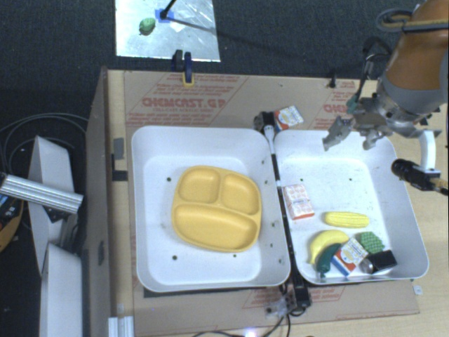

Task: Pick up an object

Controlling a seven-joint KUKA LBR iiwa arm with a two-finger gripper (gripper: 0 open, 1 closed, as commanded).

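Nearest, the right bin crowds its pickable things into the front corner: a banana, a corn cob, a green lumpy piece, a black block and a small red-and-white item, touching or overlapping one another. A small printed box lies apart, close to the divider. That packing is the main hazard, I judge: fingers coming down into the cluster could land on two things at once or shove one against the bin wall and close on nothing. In the left bin a yellow divided tray sits flat, broad and hard to pinch. Farthest back, the gripper hangs over the right bin's rear edge with its fingers apart and nothing between them, well away from the cluster.
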